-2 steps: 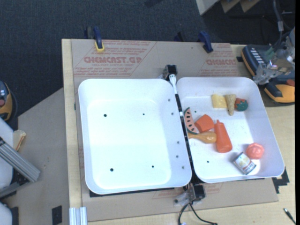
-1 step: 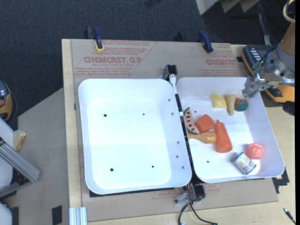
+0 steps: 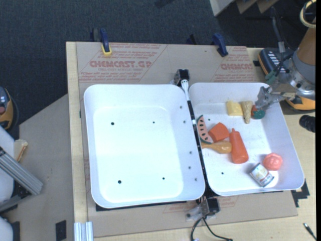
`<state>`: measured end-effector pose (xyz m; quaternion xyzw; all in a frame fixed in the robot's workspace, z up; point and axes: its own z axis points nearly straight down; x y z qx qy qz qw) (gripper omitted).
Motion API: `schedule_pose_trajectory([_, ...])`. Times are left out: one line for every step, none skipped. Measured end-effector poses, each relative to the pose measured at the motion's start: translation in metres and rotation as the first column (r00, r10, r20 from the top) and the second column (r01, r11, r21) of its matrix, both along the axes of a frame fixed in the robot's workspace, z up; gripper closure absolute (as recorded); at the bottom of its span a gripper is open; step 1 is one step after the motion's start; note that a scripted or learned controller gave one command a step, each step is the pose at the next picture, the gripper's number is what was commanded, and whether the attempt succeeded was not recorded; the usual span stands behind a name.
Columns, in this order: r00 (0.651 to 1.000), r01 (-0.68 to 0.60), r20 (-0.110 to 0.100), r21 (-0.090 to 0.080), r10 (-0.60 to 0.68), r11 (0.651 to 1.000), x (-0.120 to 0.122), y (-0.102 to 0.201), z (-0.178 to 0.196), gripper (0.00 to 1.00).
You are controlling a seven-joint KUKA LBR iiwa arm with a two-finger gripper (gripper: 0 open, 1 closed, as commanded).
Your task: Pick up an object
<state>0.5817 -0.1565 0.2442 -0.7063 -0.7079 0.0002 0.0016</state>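
Scattered across the right bin [image 3: 291, 149]: 8 small things, none lifted. Near the far wall, a pale yellow block [image 3: 233, 108] touching a tan bread-like piece [image 3: 246, 111], with a small green ball [image 3: 258, 114] just beside that, right under the gripper [image 3: 263, 98]. Toward the middle, an orange-red block [image 3: 218, 132] beside a watermelon slice [image 3: 201, 128] that lies close to the bin's left wall. Just nearer the camera, a tan pear-shaped piece [image 3: 219, 146] lying flat, touching a red-orange bottle [image 3: 237, 146] that lies on its side and points away from the camera. In the near right corner, a small tin can [image 3: 262, 174] tipped on its side, just beside a pink-red round fruit [image 3: 273, 160].

Hanging over the far right part of that bin, the gripper at the end of the grey arm [image 3: 301, 69], low and close to the green ball and the bread-like piece. Cannot tell how wide the gripper stands, nor whether anything sits in it; too small and dark to read.

To the left, touching along the middle seam, the left bin [image 3: 100, 99], white, with 4 dark dots on its floor. Under both, the bench [image 3: 145, 62], a brown board with red print, held at the far edge by 2 blue clamps [image 3: 104, 40]. Beyond the bench, dark carpet [image 3: 50, 14].
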Motion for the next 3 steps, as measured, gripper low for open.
schedule_pose_trajectory([1.000, -0.005, -0.003, 0.003, 0.005, 1.000, -0.075, 0.088, 0.006, 1.00])
schedule_pose_trajectory([1.000, 0.002, 0.022, -0.006, -0.002, 1.000, -0.049, 0.067, 0.145, 1.00])
schedule_pose_trajectory([1.000, 0.004, -0.005, 0.000, -0.004, 1.000, -0.094, 0.071, 0.071, 1.00])
